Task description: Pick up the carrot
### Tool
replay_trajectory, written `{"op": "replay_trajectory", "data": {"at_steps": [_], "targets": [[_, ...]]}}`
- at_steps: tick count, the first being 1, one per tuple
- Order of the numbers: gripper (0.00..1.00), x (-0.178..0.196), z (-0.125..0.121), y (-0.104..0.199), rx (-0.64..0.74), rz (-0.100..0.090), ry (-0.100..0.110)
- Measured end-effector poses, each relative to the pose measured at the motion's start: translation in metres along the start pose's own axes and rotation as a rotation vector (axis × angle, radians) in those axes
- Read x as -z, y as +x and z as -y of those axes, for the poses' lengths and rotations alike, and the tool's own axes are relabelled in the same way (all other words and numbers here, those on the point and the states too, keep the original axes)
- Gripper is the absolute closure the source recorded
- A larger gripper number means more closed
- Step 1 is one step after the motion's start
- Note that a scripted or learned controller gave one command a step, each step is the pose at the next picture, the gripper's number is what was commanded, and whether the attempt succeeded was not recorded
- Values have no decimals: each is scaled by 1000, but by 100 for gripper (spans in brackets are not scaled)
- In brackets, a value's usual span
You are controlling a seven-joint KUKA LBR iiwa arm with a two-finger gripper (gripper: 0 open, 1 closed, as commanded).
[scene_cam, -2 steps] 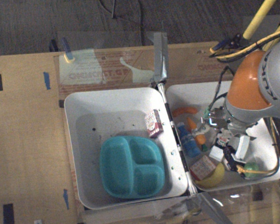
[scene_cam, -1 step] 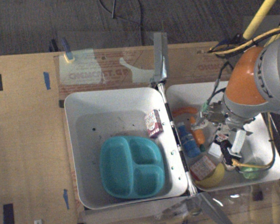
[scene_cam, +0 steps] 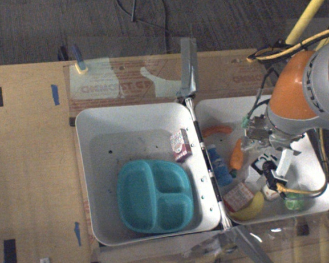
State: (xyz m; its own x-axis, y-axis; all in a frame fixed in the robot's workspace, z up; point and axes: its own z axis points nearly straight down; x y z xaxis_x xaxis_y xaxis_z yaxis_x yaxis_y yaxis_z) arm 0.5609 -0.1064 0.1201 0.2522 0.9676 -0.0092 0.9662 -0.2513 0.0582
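grey two-finger gripper [scene_cam: 252, 152] – jaw state cannot be told | small orange tapered carrot [scene_cam: 236, 156] – just beside it, right white bin [scene_cam: 325, 200]

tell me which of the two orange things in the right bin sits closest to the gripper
The carrot, the upright orange piece just left of the gripper. The other orange item lies flat, farther back near the divider.

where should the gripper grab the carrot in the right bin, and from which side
Probably the carrot's mid-length, from above, with fingers across its narrow width. It lies roughly lengthwise toward the bin's far wall; a blue item crowds its left side and the gripper is right beside it.
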Motion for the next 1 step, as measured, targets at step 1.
{"op": "replay_trajectory", "data": {"at_steps": [1], "targets": [[100, 79, 54, 9, 426, -21, 54]]}}
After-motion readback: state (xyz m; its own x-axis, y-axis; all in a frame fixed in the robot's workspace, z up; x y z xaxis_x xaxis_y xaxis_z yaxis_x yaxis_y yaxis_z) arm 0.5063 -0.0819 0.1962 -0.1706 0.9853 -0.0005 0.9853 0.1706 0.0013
